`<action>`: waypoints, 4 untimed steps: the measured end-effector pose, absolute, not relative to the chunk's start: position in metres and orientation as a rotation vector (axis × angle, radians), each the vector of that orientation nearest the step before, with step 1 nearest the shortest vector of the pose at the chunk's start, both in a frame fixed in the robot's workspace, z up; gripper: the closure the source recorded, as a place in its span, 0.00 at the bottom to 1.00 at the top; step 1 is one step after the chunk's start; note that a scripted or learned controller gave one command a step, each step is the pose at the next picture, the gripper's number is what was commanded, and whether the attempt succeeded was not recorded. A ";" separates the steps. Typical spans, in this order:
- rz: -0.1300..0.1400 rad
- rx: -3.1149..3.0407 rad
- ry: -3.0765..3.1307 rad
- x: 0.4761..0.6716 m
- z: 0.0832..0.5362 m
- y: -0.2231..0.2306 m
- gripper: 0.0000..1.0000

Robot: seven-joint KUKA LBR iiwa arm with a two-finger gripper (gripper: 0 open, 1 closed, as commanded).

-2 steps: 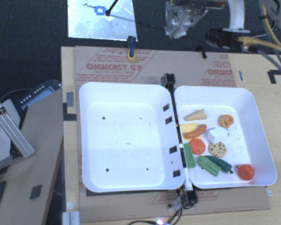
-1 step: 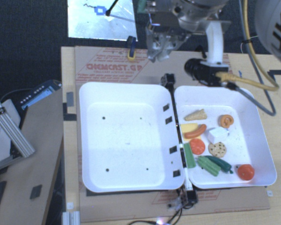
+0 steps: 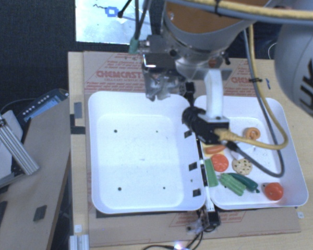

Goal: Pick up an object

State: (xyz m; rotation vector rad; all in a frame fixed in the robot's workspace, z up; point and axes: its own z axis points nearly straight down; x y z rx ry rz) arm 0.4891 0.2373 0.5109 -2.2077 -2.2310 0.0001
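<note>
Hovering upper centre over the left bin's (image 3: pixel 126 94) far rim, grip state impossible to tell, the gripper (image 3: pixel 159 87) is apparently seeking a target; red tomato (image 3: pixel 274 190) and cracker (image 3: pixel 242 165) are lying lower right in the right bin (image 3: pixel 291 139), calling for a rightward descent.

Light falls on me from overhead, even and slightly cool, and the scene is bright enough throughout. The left bin (image 3: pixel 135 160) and the right bin (image 3: pixel 284 121) are the brightest surfaces, close to pure white, yet the small dark dots on the left one stay legible. My arm (image 3: pixel 302 61), close to the lens, looms large and soft, out of focus, its orange band (image 3: pixel 198 14) smeared. Beneath it a faint, soft-edged shadow greys the upper rims of both bins. A pale rectangle (image 3: pixel 107 12) at the top glares against a dark, nearly featureless surround. The worktop (image 3: pixel 47 155) looks duller. The red piece (image 3: pixel 274 191) is saturated but slightly fuzzy, and fine grain lies over everything
</note>
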 end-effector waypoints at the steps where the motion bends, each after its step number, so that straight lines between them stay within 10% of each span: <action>1: -0.007 -2.224 -2.223 0.551 0.536 0.234 1.00; 2: 0.011 -2.212 -2.225 0.484 0.467 0.234 1.00; 4: -0.008 -2.225 -2.223 0.633 0.536 0.233 1.00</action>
